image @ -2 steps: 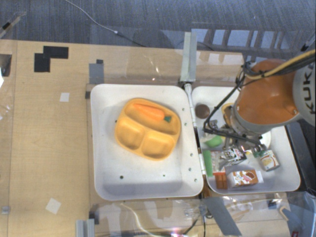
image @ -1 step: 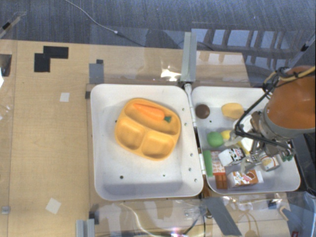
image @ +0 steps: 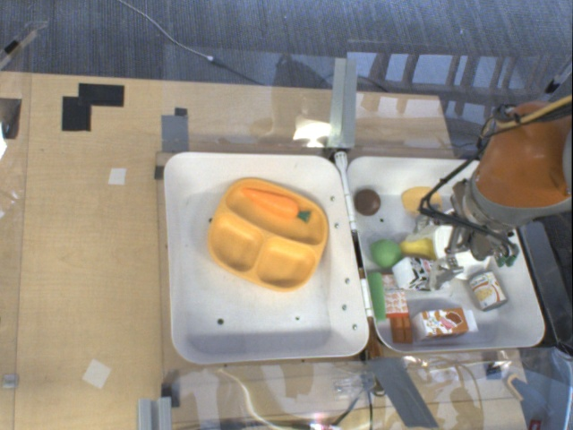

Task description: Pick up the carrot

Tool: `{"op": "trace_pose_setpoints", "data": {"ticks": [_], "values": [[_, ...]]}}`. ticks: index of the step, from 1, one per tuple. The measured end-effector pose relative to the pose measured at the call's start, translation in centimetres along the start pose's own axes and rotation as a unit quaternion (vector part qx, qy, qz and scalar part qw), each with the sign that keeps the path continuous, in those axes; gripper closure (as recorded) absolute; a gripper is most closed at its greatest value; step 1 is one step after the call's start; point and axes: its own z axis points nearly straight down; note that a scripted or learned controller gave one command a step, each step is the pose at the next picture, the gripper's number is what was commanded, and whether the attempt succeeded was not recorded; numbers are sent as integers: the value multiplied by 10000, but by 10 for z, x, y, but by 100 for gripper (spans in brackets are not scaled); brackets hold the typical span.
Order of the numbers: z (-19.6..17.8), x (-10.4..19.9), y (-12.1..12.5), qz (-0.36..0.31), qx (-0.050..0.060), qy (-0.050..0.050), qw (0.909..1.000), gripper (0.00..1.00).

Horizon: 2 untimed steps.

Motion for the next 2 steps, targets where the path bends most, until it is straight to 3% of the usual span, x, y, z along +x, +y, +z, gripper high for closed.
{"op": "trace_pose_setpoints", "data": {"ticks": [1,2], "values": [[-5,-61,-15,109,7,-23,9999,0],[-16,-114,-7,190,4,-34,9998,0]]}}
